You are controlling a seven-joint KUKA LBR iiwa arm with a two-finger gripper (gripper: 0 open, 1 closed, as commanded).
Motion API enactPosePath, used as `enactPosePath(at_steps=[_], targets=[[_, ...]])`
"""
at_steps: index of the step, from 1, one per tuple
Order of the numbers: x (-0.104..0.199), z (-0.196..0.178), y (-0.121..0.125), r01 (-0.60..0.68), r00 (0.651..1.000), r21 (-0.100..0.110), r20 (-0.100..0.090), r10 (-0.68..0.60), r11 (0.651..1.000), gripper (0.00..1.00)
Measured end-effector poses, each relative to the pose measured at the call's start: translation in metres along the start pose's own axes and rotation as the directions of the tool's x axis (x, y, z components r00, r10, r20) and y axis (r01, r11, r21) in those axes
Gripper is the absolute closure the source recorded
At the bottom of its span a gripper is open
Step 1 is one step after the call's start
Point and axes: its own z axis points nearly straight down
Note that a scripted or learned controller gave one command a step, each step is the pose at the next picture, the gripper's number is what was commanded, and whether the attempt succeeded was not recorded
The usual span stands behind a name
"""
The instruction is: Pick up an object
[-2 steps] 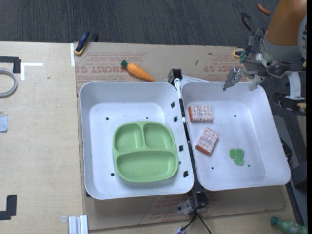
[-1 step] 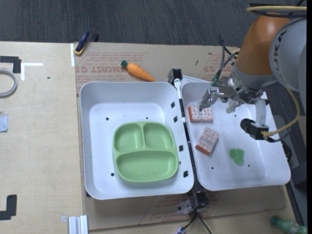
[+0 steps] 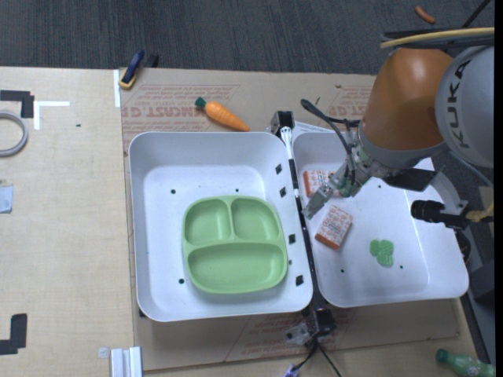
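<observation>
Gripper [image 3: 326,197] hovers in right bin [image 3: 440,285], finger spread indeterminate, just above small orange-and-white carton [image 3: 334,227] lying flat. Carton judged light, stiff, crushable; grasp across its narrow sides.

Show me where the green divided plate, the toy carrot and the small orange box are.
green divided plate [image 3: 234,244]: camera view, on its central ridge.
toy carrot [image 3: 225,115]: camera view, middle of the orange body.
small orange box [image 3: 334,226]: camera view, centre of its top face.
</observation>
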Motion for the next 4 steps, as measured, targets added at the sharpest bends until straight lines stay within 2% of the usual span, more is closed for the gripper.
enactPosePath(at_steps=[1, 2, 3, 4], targets=[[0.062, -0.003, -0.021, 0.248, 0.969, 0.000, 0.000, -0.248, 0.969, 0.00], [0.066, 0.000, 0.020, 0.385, 0.923, -0.001, 0.001, -0.385, 0.923, 0.00], [0.066, 0.000, -0.014, 0.585, 0.811, -0.001, 0.001, -0.585, 0.811, 0.00], [0.039, 0.000, -0.024, 0.835, 0.550, -0.001, 0.003, -0.835, 0.550, 0.00]])
